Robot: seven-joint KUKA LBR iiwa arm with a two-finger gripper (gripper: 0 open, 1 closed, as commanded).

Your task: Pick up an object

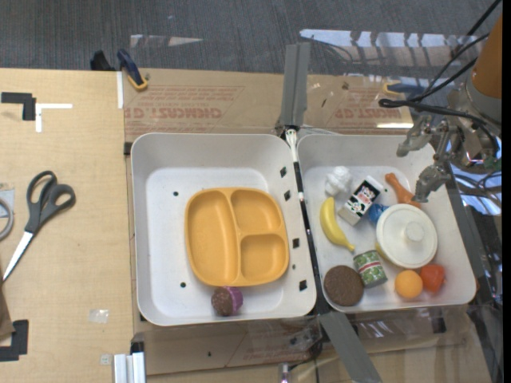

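Two grey fingers of the gripper (425,159) hang over the upper right part of the right bin (313,214), spread apart, nothing between them. One finger tip sits near the bin's far rim; the other points down just above and right of the carrot (397,187). No contact seen with any object.

Right bin contents, nearest the gripper first: orange carrot, lying at a slant just left of the lower finger. Black-and-white carton (362,200) tilted, beside a small white lumpy item (338,179). White round lid-like dish with knob (407,234), below the carrot. Banana (332,224) curved along the bin's left side. Small green-labelled can (370,267) on its side, touching the dish edge. Dark brown round disc (343,285) at the near left corner. Orange ball (409,283) and a red fruit (433,275) side by side at the near right.

Left bin (152,230): yellow three-compartment tray (236,236) in the middle; purple round item (227,300) just beside its near edge.

Bench to the left: scissors (36,214) lying flat, well apart from both bins.
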